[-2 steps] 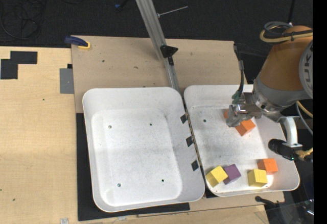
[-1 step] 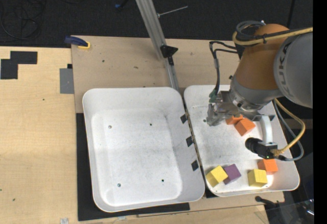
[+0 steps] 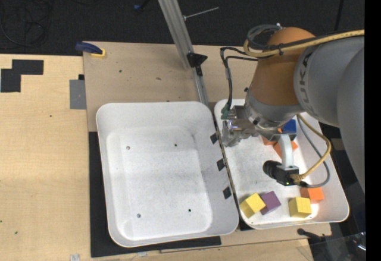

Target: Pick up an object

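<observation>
My gripper [image 3: 231,130] hangs low over the left side of the right bin [image 3: 241,179], close to its left wall, under the orange wrist band. Toward the bin's front lie a yellow block [image 3: 252,204], a purple block [image 3: 271,200], a second yellow block [image 3: 299,207] and an orange block [image 3: 314,194]. A blue piece [image 3: 289,125], an orange piece [image 3: 273,141] and a white stick [image 3: 287,150] lie just right of the gripper, partly hidden by the arm. I see nothing between the fingers.
The left bin [image 3: 119,135] stands beside the right one, with black clips [image 3: 220,164] along the shared edge. An aluminium rail [image 3: 175,16] slants up from behind the bins. The arm covers the right bin's back part.
</observation>
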Controlling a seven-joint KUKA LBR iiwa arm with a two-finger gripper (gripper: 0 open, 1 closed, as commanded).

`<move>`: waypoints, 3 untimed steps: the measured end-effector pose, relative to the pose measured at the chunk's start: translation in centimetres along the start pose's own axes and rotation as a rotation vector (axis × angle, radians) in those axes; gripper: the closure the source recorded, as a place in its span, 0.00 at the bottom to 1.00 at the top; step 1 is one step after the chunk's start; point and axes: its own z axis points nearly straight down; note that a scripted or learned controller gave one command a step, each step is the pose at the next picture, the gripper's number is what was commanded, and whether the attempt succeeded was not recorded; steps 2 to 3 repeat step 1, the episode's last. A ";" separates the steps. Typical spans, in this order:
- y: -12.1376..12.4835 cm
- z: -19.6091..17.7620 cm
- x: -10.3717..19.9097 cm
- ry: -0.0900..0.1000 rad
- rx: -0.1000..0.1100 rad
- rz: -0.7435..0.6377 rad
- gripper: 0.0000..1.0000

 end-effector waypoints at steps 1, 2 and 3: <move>1.3 -1.3 5.2 -0.001 -0.005 -0.001 1.00; 1.3 -1.3 5.2 -0.001 -0.005 -0.001 1.00; 1.3 -1.3 5.2 -0.001 -0.005 -0.001 1.00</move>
